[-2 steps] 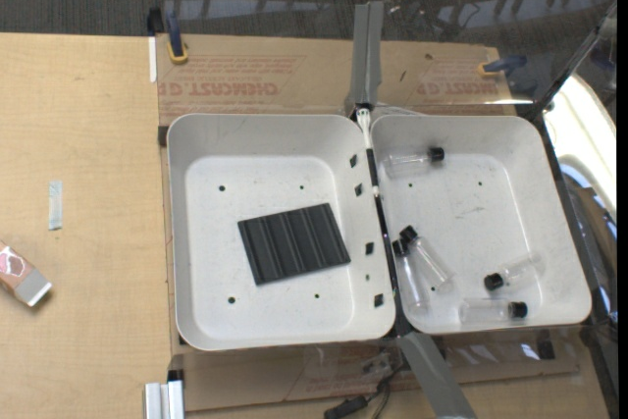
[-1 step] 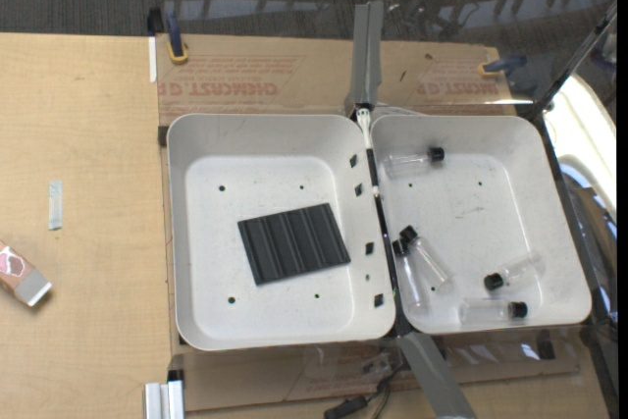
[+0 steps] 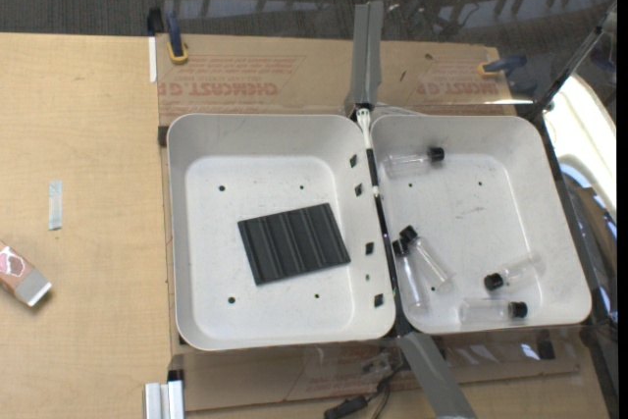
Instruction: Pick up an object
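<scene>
the left bin (image 3: 182, 211) holds one dark ribbed mat (image 3: 293, 242), lying flat and turned at a slight angle near the middle of the floor. the right bin (image 3: 549, 201) holds several clear vials with black caps: one near the back wall (image 3: 412, 159), one close to the divider between the bins (image 3: 422, 260), and two toward the front right corner (image 3: 510, 275) (image 3: 491, 311). the arm at the right edge is too unclear to make out, so the state of the gripper cannot be told.

no object is lifted yet; the step in hand looks like choosing a target and approaching it. the vial near the back wall stands well apart from the others, so it seems the cleaner choice. the gripper would best come straight down with its closing direction across the vial's width, since a clear round tube is likely to roll or slip. the two front vials lie near each other and near the bin wall, which could block one side. the flat mat offers little edge to catch.
</scene>
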Controlling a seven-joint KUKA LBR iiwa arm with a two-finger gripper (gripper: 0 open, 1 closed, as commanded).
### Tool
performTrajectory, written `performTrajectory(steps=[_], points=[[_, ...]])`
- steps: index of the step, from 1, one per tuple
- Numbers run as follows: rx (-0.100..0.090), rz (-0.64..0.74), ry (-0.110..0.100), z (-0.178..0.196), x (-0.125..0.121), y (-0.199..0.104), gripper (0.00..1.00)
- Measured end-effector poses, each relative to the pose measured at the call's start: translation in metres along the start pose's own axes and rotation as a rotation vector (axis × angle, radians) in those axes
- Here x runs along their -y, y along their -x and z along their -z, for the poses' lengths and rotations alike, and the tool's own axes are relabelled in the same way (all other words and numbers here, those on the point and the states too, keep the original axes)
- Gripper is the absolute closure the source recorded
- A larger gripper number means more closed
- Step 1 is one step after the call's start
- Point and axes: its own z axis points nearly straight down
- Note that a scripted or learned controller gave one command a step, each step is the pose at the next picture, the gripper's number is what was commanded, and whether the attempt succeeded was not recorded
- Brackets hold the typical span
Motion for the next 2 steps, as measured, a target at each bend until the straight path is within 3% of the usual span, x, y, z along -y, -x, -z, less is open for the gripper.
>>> performTrajectory(steps=[1, 2], points=[[0.004, -0.001, 0.001, 0.0089, 0.0001, 0.0015, 1.00], [0.004, -0.001, 0.000, 0.0089, 0.0002, 0.0015, 0.00]])
